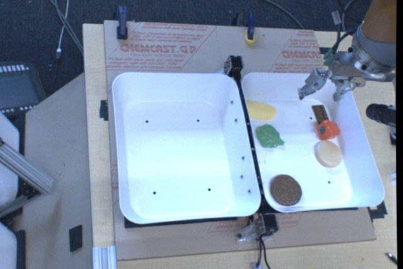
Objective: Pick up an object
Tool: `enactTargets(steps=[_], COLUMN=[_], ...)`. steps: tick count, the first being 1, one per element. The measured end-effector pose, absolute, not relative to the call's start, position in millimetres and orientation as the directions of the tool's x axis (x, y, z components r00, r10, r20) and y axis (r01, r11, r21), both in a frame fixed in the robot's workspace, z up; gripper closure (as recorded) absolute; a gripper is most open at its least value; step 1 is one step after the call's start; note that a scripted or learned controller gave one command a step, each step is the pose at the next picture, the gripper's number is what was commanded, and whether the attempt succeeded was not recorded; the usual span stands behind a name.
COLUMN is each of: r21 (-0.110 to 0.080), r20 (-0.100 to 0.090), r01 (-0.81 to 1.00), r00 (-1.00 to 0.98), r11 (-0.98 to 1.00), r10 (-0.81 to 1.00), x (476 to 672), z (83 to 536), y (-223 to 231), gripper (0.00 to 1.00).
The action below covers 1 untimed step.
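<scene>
Claw (pixel 323 89) spread apart, holding nothing, above right bin (pixel 362 135); arm (pixel 381 22) cut off at frame edge.

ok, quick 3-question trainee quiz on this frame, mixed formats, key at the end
1. True or false: the gripper holds the tomato-like red piece.
2. Which bin holds all the items? A) left bin B) right bin
3. Fill in: the round brown disc lies nearest the right bin's ___ rim (near or far, from the camera).

Key
1. False. The gripper hangs open above the right bin's far end, nothing between its fingers.
2. B. The yellow piece, green piece, brown block, red piece, cream disc and brown disc are all there.
3. Near.
</scene>
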<state>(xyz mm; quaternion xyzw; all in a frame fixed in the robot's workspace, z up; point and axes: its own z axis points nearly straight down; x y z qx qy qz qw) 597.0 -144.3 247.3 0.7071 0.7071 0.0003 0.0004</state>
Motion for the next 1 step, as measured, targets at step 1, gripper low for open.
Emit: enactTargets(steps=[1], r21=[0.003], r20=[-0.002], r01=[1.0], r00=[0.004], r11=[-0.004], r10=[1.0], x=[581.7], z=[275.6], y=[-191.8], gripper=[0.0])
